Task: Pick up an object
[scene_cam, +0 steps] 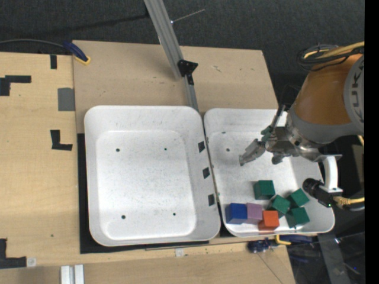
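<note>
along the near edge of the right bin (237, 123) a blue block (237, 212), a pale purple one (254, 212), an orange block (270, 219) and several green blocks (264, 189) lie clustered; they look small, light and rigid, best pinched across flat opposite faces. farther back, the gripper (251, 154) hangs above bare bin floor, nothing visibly between its fingers, though i cannot tell their spread; the nearest green block lies just beside it, toward the near edge.

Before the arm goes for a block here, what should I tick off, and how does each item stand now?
1. Blocks sit in the right bin: ok; they cluster in its near corner.
2. Tool carries nothing: ok; no block between its fingers.
3. Tool over a block: not ok; it hangs above bare floor, apart from the nearest green block.
4. Target stands free: not ok for the orange block, packed against its neighbours.
5. Fingers open: cannot tell.
</note>
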